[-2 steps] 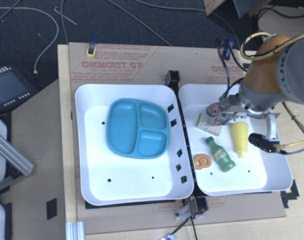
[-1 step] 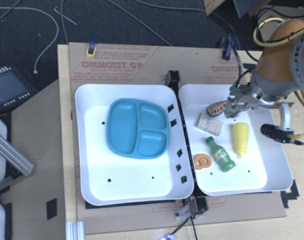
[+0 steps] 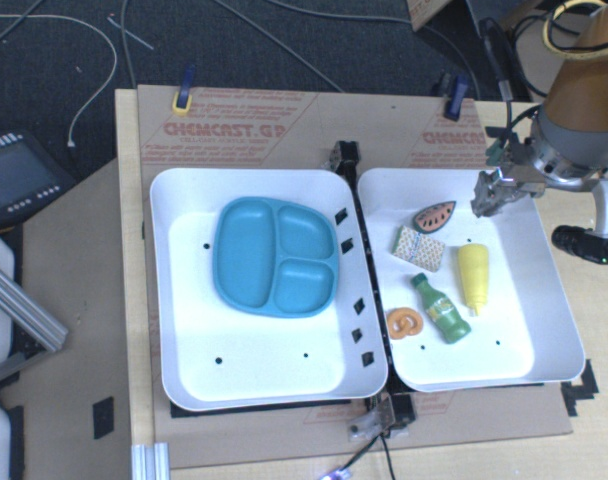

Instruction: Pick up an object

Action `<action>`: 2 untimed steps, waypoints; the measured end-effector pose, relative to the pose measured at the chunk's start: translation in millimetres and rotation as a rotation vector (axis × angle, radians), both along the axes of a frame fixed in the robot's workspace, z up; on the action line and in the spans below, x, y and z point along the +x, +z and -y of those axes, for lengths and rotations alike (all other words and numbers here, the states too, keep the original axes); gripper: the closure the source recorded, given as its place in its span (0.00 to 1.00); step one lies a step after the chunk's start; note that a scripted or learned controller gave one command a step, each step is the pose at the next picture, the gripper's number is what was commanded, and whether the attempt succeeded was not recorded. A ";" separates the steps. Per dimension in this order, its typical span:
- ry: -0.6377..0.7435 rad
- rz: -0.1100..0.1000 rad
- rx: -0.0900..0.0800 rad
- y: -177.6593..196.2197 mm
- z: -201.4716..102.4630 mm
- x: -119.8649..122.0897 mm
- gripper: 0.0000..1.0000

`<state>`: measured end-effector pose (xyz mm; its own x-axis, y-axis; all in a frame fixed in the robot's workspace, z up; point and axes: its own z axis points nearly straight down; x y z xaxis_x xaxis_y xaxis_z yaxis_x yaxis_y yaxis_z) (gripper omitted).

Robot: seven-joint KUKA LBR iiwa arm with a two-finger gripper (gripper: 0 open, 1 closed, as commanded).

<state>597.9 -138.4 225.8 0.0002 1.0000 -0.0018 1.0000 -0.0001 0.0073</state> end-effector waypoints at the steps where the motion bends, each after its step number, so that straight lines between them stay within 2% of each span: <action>1: 0.001 0.000 0.000 46.6 0.1 1.4 1.00; 2: 0.005 -0.008 0.004 46.7 -44.9 1.3 1.00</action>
